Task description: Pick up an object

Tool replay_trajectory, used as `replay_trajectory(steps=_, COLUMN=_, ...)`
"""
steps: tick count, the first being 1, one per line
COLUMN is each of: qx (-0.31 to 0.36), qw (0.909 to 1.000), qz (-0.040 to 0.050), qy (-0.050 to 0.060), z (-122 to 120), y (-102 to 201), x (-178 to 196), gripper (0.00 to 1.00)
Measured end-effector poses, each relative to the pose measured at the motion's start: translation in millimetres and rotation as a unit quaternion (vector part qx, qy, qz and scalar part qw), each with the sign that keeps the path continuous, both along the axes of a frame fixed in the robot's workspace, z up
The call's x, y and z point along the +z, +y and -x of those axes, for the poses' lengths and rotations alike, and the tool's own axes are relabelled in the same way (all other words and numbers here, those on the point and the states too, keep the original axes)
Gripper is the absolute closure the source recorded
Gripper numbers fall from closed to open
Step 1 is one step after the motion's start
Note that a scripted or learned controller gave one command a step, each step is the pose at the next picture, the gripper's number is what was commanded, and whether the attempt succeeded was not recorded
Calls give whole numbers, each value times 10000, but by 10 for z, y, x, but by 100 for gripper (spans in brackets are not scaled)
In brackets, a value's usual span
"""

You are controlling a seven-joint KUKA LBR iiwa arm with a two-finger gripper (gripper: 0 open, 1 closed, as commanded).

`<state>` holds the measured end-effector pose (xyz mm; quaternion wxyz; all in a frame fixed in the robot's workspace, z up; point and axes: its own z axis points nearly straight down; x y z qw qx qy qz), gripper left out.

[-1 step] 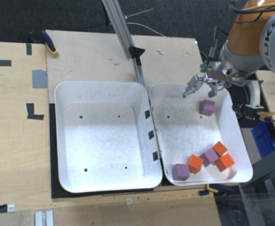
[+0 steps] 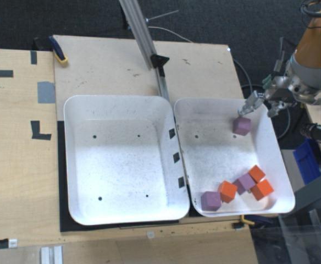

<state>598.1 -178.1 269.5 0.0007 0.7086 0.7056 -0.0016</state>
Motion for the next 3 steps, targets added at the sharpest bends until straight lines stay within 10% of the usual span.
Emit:
replay_trajectory(steps=1, qx=23, qw=10000, qz=-10, qy=26, z=-235, y=-289, x=-1667, gripper=0)
replay_trajectory(steps=2, qx=45, qw=10000, qz=-13, qy=-14, z=-768, y=-112, x=-1780, gripper=0)
replay_trajectory(steps=3, qx=44, qw=10000, qz=-2, qy=5, z=-752, y=-123, x=-1675, gripper=100)
